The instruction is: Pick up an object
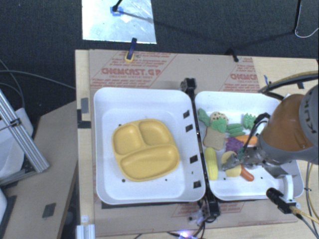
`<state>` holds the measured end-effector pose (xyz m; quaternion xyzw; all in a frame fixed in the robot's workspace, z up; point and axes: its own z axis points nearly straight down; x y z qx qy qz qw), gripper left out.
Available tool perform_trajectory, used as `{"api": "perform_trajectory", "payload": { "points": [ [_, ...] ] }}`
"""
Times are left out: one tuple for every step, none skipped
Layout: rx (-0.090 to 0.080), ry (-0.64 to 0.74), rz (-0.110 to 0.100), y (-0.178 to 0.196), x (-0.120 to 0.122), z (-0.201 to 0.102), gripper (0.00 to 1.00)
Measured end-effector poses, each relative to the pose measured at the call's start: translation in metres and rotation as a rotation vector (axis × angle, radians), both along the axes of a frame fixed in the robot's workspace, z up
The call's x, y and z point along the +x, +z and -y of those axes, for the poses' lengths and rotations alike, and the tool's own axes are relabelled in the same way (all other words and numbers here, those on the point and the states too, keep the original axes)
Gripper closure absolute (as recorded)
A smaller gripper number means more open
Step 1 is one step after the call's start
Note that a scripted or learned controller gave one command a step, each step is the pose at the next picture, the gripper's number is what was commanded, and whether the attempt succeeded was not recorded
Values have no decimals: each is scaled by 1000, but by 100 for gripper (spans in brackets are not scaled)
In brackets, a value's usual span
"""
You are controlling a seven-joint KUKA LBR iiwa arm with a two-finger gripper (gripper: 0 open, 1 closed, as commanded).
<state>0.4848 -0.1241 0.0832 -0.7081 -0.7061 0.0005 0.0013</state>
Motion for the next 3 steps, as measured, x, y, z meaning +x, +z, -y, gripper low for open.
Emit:
{"api": "perform_trajectory", "payload": {
  "points": [
    [0, 4, 7, 12, 4, -2, 100],
    [1, 16, 13, 106, 24, -87, 100],
    [2, 15, 11, 180, 3, -151, 100]
  ]
}}
